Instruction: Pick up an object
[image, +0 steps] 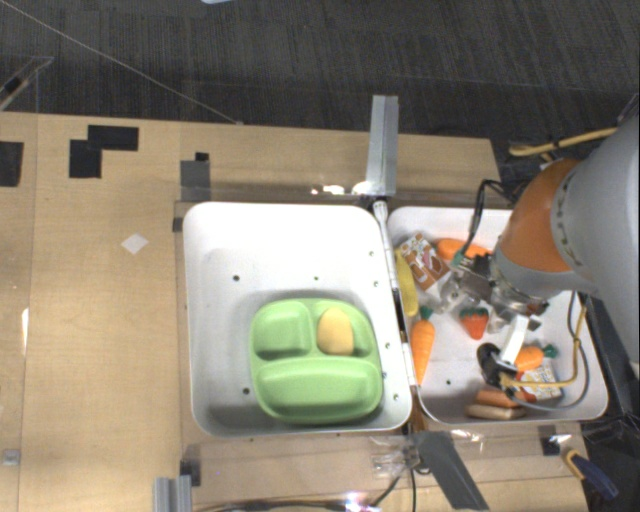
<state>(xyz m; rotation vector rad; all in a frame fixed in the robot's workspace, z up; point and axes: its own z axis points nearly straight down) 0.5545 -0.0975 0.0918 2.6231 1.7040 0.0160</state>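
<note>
Two bins (210, 240) on tabletop | gripper (478, 300) low in right bin at frame right, over a red piece (474, 324) beside carrot (423, 345) | finger opening: cannot tell | green tray (300, 385) with yellow fruit (336, 331) in left bin | judged: nothing lifted yet, grasp and lift remain

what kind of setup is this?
Likely a robot-lab pick bench, not a kitchen: two white bins on a wooden table, toy food such as a carrot, and a green tray holding a yellow piece.
</note>
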